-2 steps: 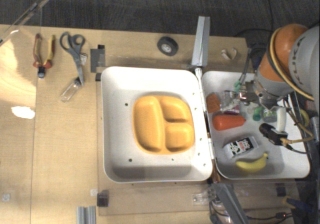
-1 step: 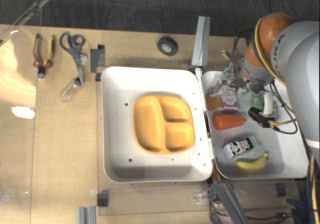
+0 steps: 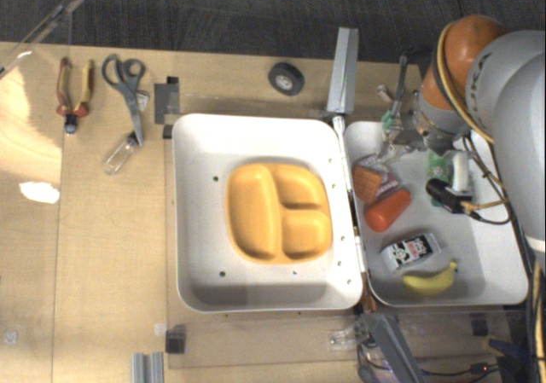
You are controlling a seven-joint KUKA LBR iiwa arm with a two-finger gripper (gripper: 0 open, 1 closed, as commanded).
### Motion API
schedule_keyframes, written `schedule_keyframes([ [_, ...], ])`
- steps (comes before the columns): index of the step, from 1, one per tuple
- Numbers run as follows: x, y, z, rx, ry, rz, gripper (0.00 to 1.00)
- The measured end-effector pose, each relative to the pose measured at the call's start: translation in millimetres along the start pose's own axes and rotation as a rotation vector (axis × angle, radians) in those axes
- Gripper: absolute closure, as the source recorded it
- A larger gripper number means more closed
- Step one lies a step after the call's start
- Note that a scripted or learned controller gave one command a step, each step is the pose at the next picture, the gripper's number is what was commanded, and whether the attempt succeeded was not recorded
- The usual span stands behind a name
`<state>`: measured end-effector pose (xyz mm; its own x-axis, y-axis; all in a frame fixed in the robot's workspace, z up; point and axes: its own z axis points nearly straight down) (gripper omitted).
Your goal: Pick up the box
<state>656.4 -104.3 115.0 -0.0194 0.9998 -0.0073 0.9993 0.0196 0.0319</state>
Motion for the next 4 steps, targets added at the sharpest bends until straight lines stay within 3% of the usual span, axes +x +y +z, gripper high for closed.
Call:
schedule_keyframes([
  [1, 16.9, -18.6, -20.3, 0.024, 0.01, -0.286, 1.0],
  [2, 16.3, -32.5, -44.4, 0.019, 0.015, -0.717, 1.0],
  [3, 61.4, -40.7, -73.2, 0.021, 0.013, -0.518, 1.0],
  [4, 88.3, -75.5, -82.0, 0.021, 0.014, -0.569, 1.0],
])
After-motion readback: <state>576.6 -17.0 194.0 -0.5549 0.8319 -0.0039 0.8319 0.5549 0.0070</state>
